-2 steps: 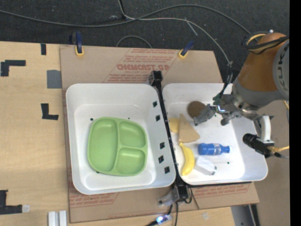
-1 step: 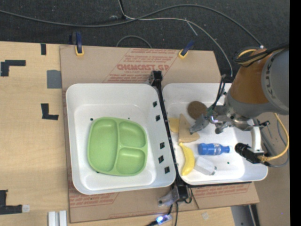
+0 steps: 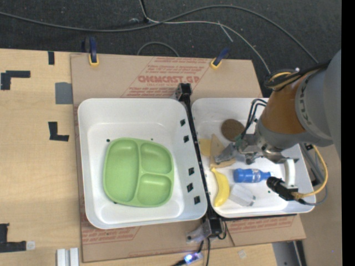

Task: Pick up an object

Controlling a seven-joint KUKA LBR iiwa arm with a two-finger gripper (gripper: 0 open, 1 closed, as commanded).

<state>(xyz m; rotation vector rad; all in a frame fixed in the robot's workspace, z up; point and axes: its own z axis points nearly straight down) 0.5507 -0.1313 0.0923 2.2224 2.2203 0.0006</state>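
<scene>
I've got the gripper (image 3: 232, 153) low in the right bin (image 3: 208, 111), fingers spread, nothing held between them as far as I can tell. The banana (image 3: 221, 186) lies just below it toward the near edge, long axis running roughly away from camera. The blue bottle (image 3: 250, 175) sits beside, crosswise.

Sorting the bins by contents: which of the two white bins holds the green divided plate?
The left bin holds the green divided plate; the right bin holds the banana and blue bottle.
</scene>
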